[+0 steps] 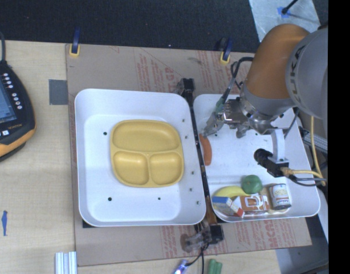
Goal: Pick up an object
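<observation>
Two white bins sit on your tabletop [44, 210]. Your claw [212, 125] hangs over the right bin's [232, 170] left edge, just above an orange sausage-shaped object [206, 150]; you cannot tell its opening.

A shallow white left bin [89, 153] holds a yellow three-compartment plastic tray [146, 152] at its centre. In the shallow white right bin [232, 170], an orange sausage-shaped toy [206, 149] lies against the nine-o'clock wall, with a green ball [252, 183], a yellow banana-like piece [227, 192], a small carton [250, 204] and a small labelled can [281, 196] clustered at six o'clock. The grey arm's two-finger gripper [216, 123] hovers at this bin's eleven o'clock, just above the orange toy.
</observation>
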`<state>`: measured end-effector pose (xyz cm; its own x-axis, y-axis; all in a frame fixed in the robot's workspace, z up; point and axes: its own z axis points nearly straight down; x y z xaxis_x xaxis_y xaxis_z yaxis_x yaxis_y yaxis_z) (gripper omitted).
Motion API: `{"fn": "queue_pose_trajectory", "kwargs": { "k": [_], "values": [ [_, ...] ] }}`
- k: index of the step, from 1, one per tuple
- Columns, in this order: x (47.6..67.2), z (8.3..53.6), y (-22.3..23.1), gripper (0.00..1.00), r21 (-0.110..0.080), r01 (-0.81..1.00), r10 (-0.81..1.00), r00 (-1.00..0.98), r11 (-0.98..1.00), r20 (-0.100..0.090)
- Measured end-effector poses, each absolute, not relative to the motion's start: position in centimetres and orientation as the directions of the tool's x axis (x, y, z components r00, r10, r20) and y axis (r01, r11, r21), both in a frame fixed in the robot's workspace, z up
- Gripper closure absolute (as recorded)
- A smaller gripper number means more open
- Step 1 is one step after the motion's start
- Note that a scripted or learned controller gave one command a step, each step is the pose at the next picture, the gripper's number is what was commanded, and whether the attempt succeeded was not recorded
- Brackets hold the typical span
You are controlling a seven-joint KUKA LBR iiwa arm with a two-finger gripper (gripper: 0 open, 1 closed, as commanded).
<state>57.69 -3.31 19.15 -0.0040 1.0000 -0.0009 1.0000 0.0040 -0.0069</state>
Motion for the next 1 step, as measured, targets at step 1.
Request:
{"fn": "queue_pose_trajectory", "kwargs": {
  "k": [1],
  "values": [
    [62.35, 19.18, -3.36, 0.00, -0.002, 1.000, 1.000, -0.004, 0.004, 0.000]
  ]
}}
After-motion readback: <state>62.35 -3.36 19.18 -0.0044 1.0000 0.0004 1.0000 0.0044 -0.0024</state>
